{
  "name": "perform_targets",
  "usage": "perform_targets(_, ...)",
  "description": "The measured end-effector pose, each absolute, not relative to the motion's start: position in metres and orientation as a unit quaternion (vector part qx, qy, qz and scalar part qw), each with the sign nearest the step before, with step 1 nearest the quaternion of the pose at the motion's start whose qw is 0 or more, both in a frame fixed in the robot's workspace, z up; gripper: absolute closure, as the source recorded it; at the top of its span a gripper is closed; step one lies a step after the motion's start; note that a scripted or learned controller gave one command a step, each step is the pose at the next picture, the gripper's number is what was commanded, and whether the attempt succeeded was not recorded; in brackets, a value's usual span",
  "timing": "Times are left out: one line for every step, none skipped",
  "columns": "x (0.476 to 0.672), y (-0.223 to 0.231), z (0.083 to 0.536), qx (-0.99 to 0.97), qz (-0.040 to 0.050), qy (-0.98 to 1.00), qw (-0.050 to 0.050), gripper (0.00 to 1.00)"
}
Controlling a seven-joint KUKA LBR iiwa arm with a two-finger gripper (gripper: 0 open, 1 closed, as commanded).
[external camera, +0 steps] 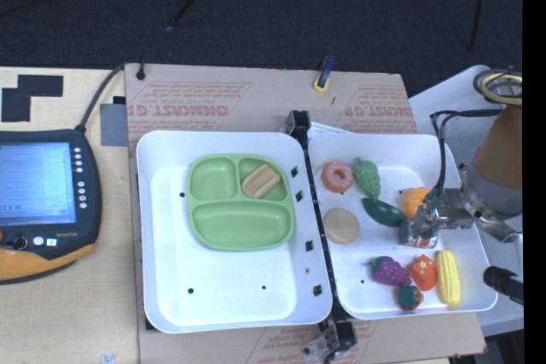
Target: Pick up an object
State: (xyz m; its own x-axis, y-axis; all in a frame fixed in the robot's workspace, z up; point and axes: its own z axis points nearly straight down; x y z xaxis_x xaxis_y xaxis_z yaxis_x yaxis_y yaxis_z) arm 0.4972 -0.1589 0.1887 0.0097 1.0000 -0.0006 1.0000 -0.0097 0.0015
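Observation:
My gripper (422, 230) reaches down into the right bin (461, 151) from the right, near that bin's right side. It sits just below an orange fruit (414, 199) and right of a dark green vegetable (382, 212). A red pepper (424, 271) and a yellow corn cob (449, 277) lie just in front of it. Further left in that bin are a pink donut (337, 176), a leafy green piece (368, 177), a beige disc (342, 227), purple grapes (389, 271) and a small green and red item (409, 297). Nothing is seen held.
The left bin (162, 268) holds a green divided plate (239, 222) with a tan bread piece (260, 180) in one upper compartment. A teach pendant (43, 200) lies left of the bins. A black divider clamp (311, 209) runs between the bins.

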Motion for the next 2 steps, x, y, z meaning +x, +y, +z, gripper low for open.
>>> perform_targets(0.498, -0.160, 0.230, 0.707, 0.0006, 0.707, 0.001, 1.00)
perform_targets(0.527, -0.103, 0.226, 0.705, 0.0003, 0.709, -0.001, 1.00)
